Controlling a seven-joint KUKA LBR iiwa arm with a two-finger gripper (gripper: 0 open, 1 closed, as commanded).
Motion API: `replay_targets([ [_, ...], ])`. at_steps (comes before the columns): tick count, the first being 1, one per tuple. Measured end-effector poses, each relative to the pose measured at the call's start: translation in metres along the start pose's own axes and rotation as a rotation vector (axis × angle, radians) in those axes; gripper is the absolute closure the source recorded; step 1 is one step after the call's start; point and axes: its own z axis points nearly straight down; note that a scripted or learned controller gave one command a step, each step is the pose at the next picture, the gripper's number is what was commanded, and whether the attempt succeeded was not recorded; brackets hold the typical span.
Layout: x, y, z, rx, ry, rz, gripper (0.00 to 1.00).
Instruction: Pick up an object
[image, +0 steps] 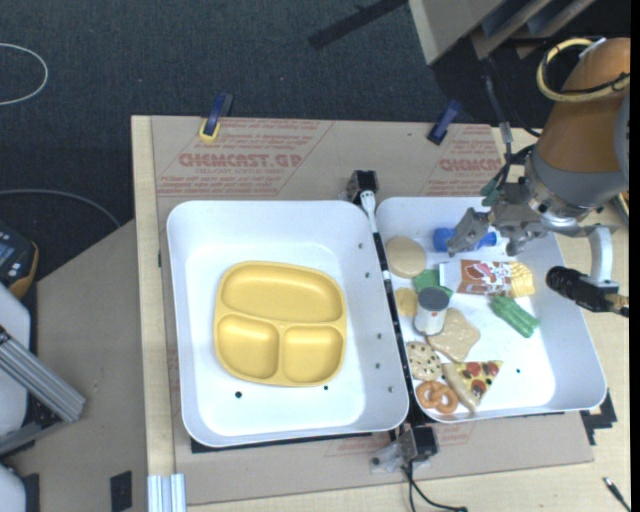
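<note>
Gripper (492, 230) hangs over the right bin's (585, 350) back edge, fingers apart and holding nothing, just above a blue piece (447, 239). Toy food lies below it: bun (407, 256), can (432, 309), snack packet (487, 276), pretzel (437, 397). A yellow tray (281, 323) sits in the left bin (190, 300).

You have two white bins (190, 300) on a tan desk (150, 180) printed with red lettering. In the left bin lies a plain yellow divided tray (280, 322). The right bin holds a tan round bun (406, 256), a blue piece (444, 239), a red-and-white packet (484, 275), a green pod (513, 315), a grey-topped can (432, 310), a speckled cookie (423, 358), a brown pretzel (437, 397) and a pizza slice (474, 378) dotted red. The arm (585, 110) is orange above grey; the hand (497, 226) is grey metal.
</note>
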Motion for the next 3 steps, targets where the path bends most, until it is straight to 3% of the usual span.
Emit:
replay_targets([
  [1,0.0,0.003,-0.008,-0.015,-0.002,-0.002,0.0],
  [2,-0.01,0.003,0.046,-0.01,-0.001,-0.001,0.0],
  [3,-0.014,0.007,0.105,-0.019,-0.005,-0.002,0.0],
])
